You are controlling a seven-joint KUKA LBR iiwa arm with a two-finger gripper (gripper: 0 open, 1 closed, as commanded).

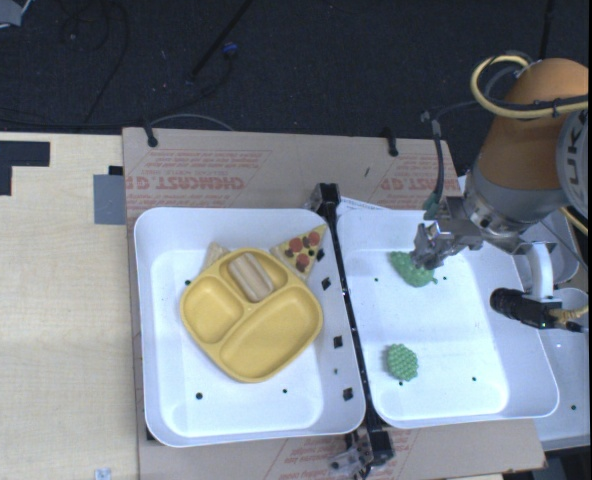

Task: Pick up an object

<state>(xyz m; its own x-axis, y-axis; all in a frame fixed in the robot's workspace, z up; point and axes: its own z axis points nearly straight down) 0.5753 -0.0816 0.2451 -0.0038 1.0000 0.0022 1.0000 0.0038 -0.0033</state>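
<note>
Tool (pixel 428 251) sits low in the right bin (pixel 521 388), directly over a green leafy object (pixel 412 269) near the bin's upper left; finger state cannot be determined. A second green, bumpy object (pixel 402 361) lies nearer the front. Left bin (pixel 166 388) holds a yellow divided tray (pixel 266 333).

A yellow divided tray (pixel 253 326) lay in the left bin (pixel 166 368), a tan bread piece (pixel 249 275) in 1 compartment; a pizza slice (pixel 303 250) rested just beside it.
</note>
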